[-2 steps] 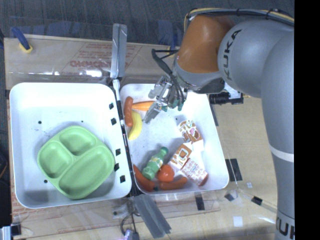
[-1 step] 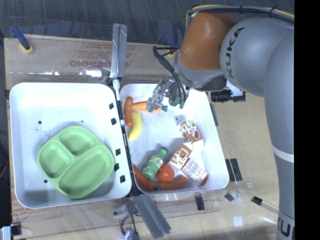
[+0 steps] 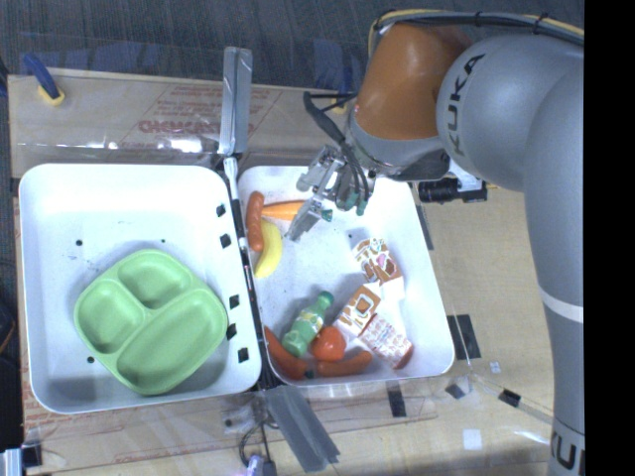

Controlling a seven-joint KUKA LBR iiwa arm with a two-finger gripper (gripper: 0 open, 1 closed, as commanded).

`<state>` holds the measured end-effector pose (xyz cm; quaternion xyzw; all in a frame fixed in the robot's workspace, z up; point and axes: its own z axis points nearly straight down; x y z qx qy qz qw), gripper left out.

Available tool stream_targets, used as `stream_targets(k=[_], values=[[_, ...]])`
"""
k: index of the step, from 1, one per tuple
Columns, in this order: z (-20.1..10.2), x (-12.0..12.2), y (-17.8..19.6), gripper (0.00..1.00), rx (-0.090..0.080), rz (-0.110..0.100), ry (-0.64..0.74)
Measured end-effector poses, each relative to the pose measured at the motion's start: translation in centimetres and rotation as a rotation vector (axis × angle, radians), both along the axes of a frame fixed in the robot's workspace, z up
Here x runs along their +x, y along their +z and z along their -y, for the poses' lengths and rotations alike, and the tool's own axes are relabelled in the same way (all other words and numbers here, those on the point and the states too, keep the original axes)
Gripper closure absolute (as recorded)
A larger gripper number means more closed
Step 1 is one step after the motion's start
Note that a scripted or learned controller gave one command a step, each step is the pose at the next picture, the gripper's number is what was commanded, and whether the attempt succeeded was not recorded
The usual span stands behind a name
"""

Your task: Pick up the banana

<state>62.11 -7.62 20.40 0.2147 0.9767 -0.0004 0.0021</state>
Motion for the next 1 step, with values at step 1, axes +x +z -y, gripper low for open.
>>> stream_targets(k=[1], values=[[1.76,-1.63,-10.9,0.0,0.002,-0.005,0.054]])
